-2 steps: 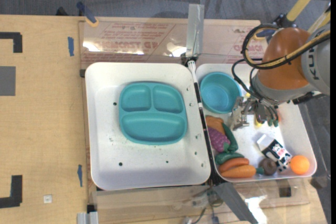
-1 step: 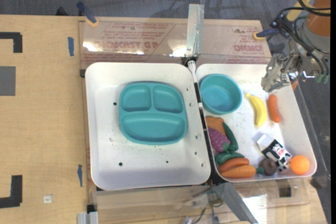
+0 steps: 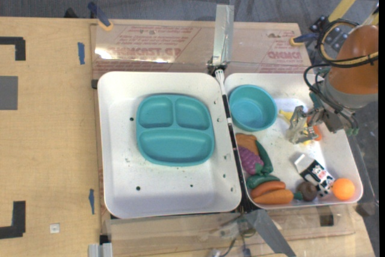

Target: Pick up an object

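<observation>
1. On your far left, the wooden tabletop [image 3: 48, 129] lies bare apart from black and blue tape marks.
2. The left bin [image 3: 114, 189] carries one teal divided plate [image 3: 175, 129], set near the middle. You have open white floor all round it, widest along the near rim.
3. Across the shared divider, the right bin [image 3: 349, 153] is crowded on its left side. A teal bowl [image 3: 252, 107] sits in the far left corner, close to the divider.
4. Below the bowl, a purple vegetable [image 3: 249, 157], a green piece [image 3: 263, 174] and an orange carrot [image 3: 272, 189] lie packed against the divider and near rim.
5. Near the right corner lie a black-and-white toy [image 3: 317, 174], a brown piece [image 3: 308, 191] and an orange ball [image 3: 343, 189], the ball just beside the rim.
6. The tool [image 3: 302, 124] hangs low over the bin's far right part, above a yellow object [image 3: 287, 112]. You cannot tell its finger spread.
</observation>
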Robot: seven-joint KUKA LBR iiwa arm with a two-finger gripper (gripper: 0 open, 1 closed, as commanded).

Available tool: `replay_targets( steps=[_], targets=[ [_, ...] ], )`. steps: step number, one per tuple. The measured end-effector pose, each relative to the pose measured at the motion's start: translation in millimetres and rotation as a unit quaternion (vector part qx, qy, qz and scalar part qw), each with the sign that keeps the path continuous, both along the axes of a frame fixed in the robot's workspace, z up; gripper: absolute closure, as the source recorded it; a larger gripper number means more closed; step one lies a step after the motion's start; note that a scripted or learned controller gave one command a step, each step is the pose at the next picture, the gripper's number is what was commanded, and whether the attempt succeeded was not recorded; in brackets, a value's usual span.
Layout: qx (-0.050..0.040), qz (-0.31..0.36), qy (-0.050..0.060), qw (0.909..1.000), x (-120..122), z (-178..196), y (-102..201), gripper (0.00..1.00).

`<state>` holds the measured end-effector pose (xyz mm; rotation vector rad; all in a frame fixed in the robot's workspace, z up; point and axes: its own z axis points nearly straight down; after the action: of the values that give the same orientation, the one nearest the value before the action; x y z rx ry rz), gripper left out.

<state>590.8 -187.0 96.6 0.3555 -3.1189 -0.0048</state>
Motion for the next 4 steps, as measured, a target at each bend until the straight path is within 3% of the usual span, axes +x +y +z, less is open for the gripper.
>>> replay_targets(
  steps=[1, 2, 3, 4],
  targets=[
    [-0.0127, -0.112, 0.002, 0.9937, 9.8, -6.1, 52.4, 1.00],
    [-0.0026, -0.137, -0.007, 0.9906, 54.1, -8.2, -7.2, 1.00],
    [-0.0015, -0.134, -0.006, 0.9909, 54.6, -8.8, -3.7, 0.00],
    [-0.0014, -0.117, -0.005, 0.9931, 49.4, -9.0, -6.3, 0.00]
  ],
)
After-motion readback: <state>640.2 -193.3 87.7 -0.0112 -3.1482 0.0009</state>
